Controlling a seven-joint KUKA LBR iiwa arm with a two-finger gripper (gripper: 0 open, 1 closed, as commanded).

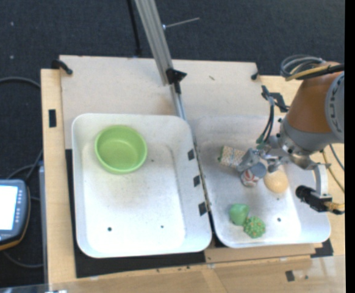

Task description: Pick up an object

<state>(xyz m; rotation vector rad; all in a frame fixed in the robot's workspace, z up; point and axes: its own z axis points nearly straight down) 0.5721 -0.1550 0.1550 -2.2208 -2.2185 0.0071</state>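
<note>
Hand (251, 174) sits low in the right bin (226, 237), centre-right of frame; I can't tell its grip. It seems to touch a small reddish object (249, 179) beside a yellow ball (276, 182).

- The 1 arm (315, 112) comes into the frame from the right side, in the upper right part of the picture.
- Its body is grey, and a wide orange band covers the part just above the wrist.
- From the orange band the arm goes down and to the left, toward the middle right of the frame.
- Thin cables run along the left side of the arm, from the upper right down to the wrist.
- The gripper (251, 174) is at the low end of the arm, in the middle right of the frame, pointing down and left.
</note>
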